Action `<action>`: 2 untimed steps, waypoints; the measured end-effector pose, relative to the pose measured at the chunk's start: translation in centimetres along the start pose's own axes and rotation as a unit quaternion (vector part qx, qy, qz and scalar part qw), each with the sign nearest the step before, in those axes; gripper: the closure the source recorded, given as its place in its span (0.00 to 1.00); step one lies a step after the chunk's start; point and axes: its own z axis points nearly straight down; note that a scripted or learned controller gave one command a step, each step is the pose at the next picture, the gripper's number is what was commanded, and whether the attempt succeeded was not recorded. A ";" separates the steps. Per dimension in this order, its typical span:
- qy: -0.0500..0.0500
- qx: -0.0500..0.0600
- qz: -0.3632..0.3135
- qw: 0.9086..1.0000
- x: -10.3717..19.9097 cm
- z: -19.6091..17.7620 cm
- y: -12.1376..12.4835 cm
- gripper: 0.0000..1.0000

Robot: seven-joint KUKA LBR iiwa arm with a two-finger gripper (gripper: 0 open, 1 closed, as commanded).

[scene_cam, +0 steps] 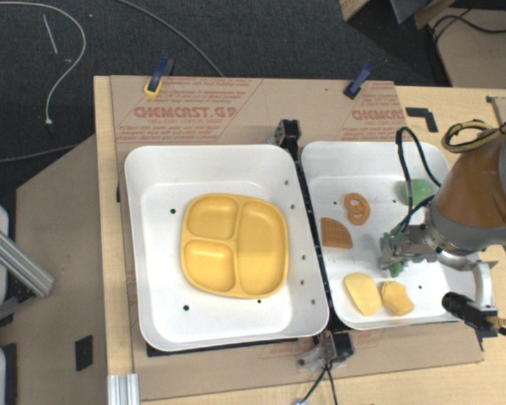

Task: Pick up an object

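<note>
The arm (481, 197) reaches in from the right, wrist bent down over the right bin (320, 171), its pincer (394, 256) low near the bin floor; whether it is apart or together I cannot tell. Two yellow pieces (378, 295) lie just below it, a brown wedge (336, 234) and a round orange piece (357, 208) to its left, something green (419, 191) above. The left bin (143, 175) holds a yellow divided plate (234, 245)
</note>
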 end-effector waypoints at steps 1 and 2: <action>-0.001 -0.003 -0.001 1.000 0.7 -5.5 0.9 1.00; -0.001 -0.003 -0.001 1.000 1.4 -11.5 0.5 1.00</action>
